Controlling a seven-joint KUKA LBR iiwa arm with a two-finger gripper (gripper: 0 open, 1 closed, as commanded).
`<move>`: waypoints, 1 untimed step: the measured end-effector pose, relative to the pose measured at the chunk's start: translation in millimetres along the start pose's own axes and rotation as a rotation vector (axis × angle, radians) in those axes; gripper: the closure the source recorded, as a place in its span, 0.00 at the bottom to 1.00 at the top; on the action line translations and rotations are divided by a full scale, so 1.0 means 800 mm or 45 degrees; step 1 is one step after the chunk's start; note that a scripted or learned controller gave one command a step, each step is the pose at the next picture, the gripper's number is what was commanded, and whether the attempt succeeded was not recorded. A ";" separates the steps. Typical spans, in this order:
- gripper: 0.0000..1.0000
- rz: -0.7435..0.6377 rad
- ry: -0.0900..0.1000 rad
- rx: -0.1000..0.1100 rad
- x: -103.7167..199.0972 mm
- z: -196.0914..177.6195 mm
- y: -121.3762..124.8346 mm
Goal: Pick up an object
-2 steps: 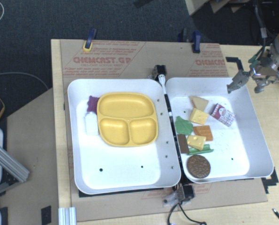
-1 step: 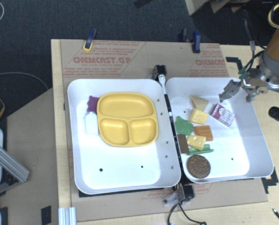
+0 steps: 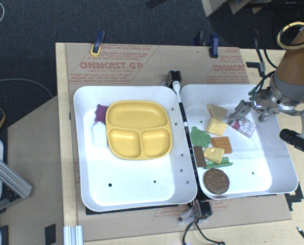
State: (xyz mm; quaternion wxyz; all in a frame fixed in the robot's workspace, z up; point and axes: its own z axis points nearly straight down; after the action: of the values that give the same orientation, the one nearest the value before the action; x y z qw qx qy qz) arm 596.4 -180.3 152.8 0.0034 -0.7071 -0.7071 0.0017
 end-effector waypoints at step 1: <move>0.00 -0.001 -0.002 -0.006 -0.004 0.077 0.005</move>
State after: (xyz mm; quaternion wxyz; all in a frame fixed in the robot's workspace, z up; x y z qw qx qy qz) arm 600.0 -183.4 91.5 0.0011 -0.7069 -0.7073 0.0007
